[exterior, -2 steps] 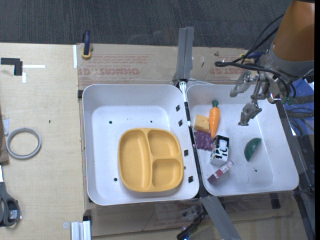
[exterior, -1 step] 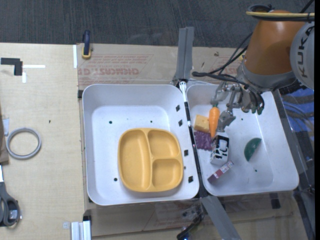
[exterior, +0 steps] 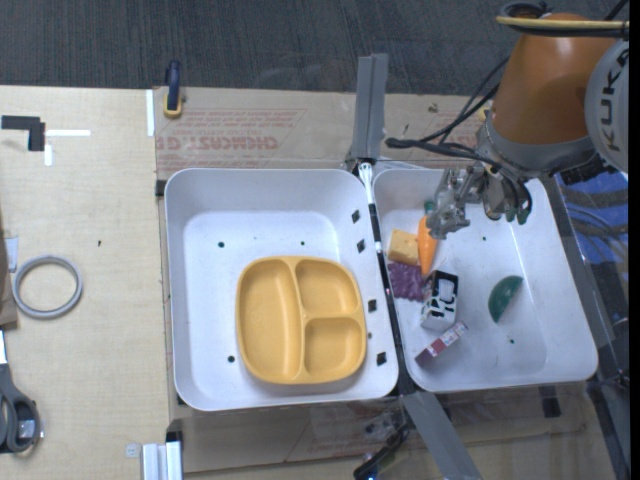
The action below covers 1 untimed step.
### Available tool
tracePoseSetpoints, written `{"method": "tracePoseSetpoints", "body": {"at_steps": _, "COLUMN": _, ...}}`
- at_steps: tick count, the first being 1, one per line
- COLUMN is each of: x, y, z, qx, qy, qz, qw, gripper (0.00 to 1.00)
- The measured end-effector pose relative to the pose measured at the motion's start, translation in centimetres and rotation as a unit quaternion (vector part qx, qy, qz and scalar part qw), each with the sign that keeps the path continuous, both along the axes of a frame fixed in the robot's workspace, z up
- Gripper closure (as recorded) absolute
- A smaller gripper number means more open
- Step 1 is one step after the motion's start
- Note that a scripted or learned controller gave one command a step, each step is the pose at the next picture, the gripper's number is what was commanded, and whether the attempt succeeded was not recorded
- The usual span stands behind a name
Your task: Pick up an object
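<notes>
Gripper (exterior: 447, 218): over right bin (exterior: 560, 358) near far-left corner, above orange carrot-like piece (exterior: 427, 248); finger state not discernible.
Carrot-like piece: by bin's left wall, long axis running far edge to near edge, resting on floor.
Progress: nothing lifted; descent, grasp, raise remaining, by appearance.
</notes>
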State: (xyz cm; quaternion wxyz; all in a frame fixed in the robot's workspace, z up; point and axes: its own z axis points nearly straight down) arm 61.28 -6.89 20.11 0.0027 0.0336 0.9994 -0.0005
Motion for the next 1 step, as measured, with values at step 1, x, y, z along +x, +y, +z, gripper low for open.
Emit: {"method": "tracePoseSetpoints", "body": {"at_steps": 1, "x": -0.01, "y": 0.01, "z": -0.01, "qx": 0.0001, "qy": 0.0, "qz": 0.0, "qw": 1.0, "gripper": 0.0}}
